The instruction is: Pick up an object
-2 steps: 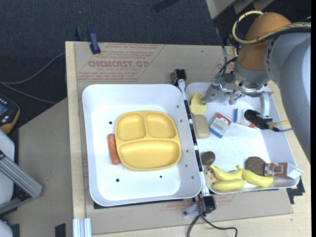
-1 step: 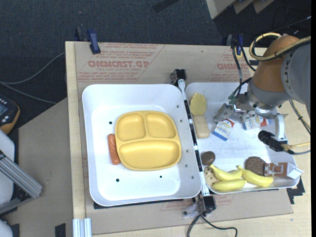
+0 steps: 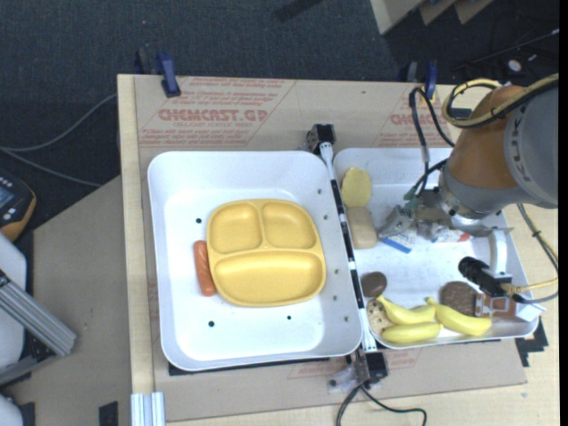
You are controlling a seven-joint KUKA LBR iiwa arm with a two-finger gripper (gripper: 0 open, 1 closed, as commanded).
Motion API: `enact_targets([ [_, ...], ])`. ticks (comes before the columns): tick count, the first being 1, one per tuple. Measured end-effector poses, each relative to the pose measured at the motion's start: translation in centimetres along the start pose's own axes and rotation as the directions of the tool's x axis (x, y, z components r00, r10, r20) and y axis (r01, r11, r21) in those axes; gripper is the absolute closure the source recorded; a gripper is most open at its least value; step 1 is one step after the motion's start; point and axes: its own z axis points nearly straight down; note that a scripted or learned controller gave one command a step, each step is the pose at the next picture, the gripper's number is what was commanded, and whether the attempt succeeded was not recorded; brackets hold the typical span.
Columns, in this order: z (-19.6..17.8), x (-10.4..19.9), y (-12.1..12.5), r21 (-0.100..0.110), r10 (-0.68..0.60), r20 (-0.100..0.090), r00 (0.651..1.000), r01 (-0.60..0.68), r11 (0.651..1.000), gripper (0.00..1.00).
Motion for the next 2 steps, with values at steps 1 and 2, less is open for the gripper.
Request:
enact_targets([
  [1, -1.0, 0.0, 0.2, -0.006, 0.000, 0.001, 1.000, 0.000, 1.000, 1.00],
  [2, -10.6, 8.2, -2.7, -0.015, -0.010, 0.000, 1.000, 0.010, 1.000, 1.00],
])
